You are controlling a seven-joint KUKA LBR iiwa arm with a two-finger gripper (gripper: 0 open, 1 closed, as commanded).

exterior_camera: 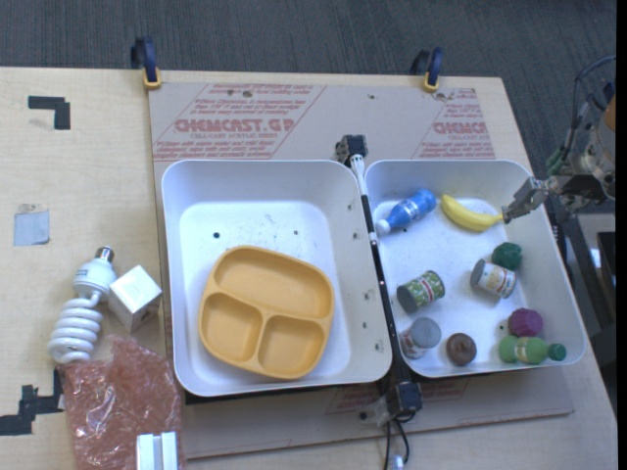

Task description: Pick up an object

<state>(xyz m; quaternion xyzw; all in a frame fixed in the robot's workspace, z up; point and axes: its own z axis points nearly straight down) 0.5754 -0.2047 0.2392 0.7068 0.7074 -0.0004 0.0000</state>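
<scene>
The gripper (pixel 517 204) is seen at the right bin's (pixel 563 292) top edge; how it is set cannot be told. Just beside it, the banana (pixel 470 213) lies in the bin. It is likely light, smooth and slippery, best pinched across its middle.

I read red "CHEMCAST GP" print on the brown protective sheet (pixel 235 116), repeated at one o'clock above the bins; can labels are illegible.
</scene>
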